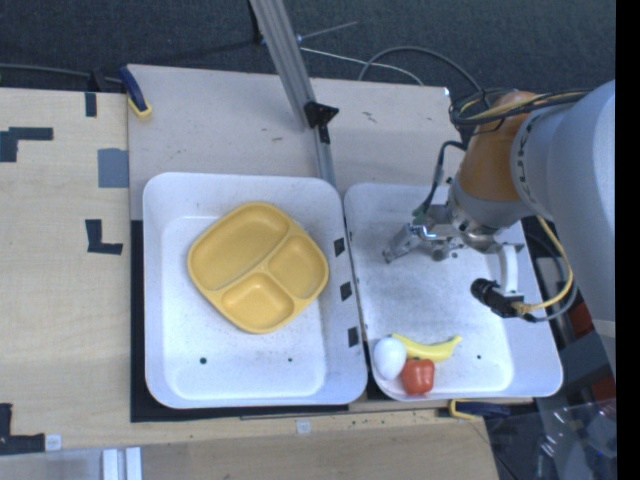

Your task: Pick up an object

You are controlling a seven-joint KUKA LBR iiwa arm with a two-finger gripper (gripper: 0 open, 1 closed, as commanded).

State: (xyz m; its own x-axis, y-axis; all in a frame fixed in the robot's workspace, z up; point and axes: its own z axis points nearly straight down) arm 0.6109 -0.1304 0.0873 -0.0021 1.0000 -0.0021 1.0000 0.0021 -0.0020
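Low in the frame, at the right-hand shallow white bin's [520, 363] near edge, lie a white egg-shaped ball [389, 356], a red plastic pepper [419, 375] and a yellow plastic banana [430, 347], all unpicked. Well above them, mid-right, the two-finger gripper [400, 249] hovers, fingers spread and holding nothing. Grasping remains.
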